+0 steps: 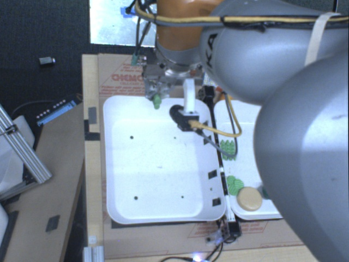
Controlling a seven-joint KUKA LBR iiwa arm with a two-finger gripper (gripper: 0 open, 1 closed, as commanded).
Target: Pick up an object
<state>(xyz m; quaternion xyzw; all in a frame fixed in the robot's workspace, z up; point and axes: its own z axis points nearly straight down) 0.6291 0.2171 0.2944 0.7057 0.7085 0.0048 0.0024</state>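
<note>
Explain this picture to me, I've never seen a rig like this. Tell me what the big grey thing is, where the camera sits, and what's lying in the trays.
The big grey shape is a robot arm with an orange band above its wrist. It reaches in from the right. One fixed camera looks down on the bench at a slant, so the arm looms large because it is near the lens.

At the arm's end is the gripper, its two-finger hand. It is down over the far edge of the left bin, a shallow white tray. A small green bit shows at its tip, but I cannot tell if that is being held.

The right bin holds a ridged green piece, a green leaf-like piece and a tan round object.
</note>
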